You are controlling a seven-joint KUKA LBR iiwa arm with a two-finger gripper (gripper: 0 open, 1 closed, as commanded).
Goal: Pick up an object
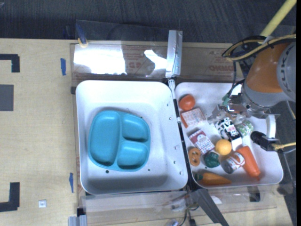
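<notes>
Right now my grey arm [277, 74], with its orange band above the wrist, reaches in from the right over the far right part of the right shallow white plastic bin [273, 173]. My two-finger gripper [229, 108] hangs low among the clutter there; from this slant I cannot tell how it is set.

Just beside it lies a small black-and-white patterned toy [227, 126]. Near that sit a round yellow-orange ball [224, 147], a dark green rounded toy [212, 159] and a long orange plastic carrot [212, 178] along the near wall. A round red-orange tomato-like toy [186, 101] rests toward the bin's far left corner, with two small red-and-white printed packets [193, 117] [201, 140] below it. A silver can with a red label [233, 162] touches a fat orange cone-shaped toy [249, 161].

The left shallow white bin [94, 95] holds a turquoise three-compartment plastic plate [119, 140], well apart from my gripper.
</notes>
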